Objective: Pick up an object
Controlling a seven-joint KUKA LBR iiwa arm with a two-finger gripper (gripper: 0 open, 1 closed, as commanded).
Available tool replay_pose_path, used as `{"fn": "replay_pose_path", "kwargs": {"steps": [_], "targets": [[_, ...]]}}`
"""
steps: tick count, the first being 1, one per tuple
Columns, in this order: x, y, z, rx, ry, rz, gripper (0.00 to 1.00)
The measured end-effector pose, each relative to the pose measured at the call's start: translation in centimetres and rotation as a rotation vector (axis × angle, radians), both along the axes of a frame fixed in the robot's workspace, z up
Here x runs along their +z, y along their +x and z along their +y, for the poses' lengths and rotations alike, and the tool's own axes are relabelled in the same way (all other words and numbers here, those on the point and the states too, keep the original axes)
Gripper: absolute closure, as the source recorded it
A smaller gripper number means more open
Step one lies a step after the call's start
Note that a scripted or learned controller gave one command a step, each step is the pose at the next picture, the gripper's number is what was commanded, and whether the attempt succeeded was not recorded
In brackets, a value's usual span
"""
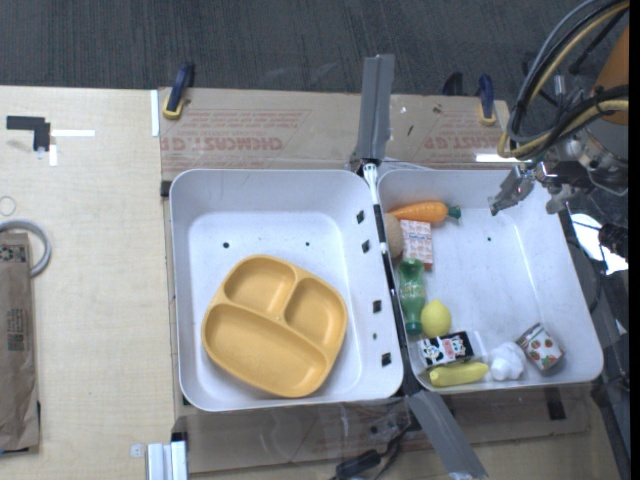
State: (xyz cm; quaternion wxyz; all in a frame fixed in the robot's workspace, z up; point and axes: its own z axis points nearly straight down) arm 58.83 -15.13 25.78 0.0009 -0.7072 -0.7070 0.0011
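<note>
— Lying crosswise, the orange plastic carrot (418, 211): long axis level, green stem pointing toward the gripper's fingers (503, 200)?
— Yes, well apart. Those thin metal fingers look spread, pinching nothing, above the right white bin (520, 268).

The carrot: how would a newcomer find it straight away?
Look in the right bin, at its far left corner beside the divider. The carrot lies there above a small packet. It is the one orange, tapered item, with a green stub.
</note>
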Motion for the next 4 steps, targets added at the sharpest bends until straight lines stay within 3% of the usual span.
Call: {"fn": "replay_pose_path", "kwargs": {"steps": [1, 2, 3, 4], "targets": [[-6.8, -5.8, 7.1, 0.094, 0.000, 0.002, 0.00], [-12.7, 2.2, 3.0, 0.158, -0.001, -0.001, 0.00], [-11.3, 5.6, 2.7, 0.420, -0.002, -0.006, 0.00], [-16.1, 7.2, 2.4, 0.626, -0.002, -0.007, 0.00]]}}
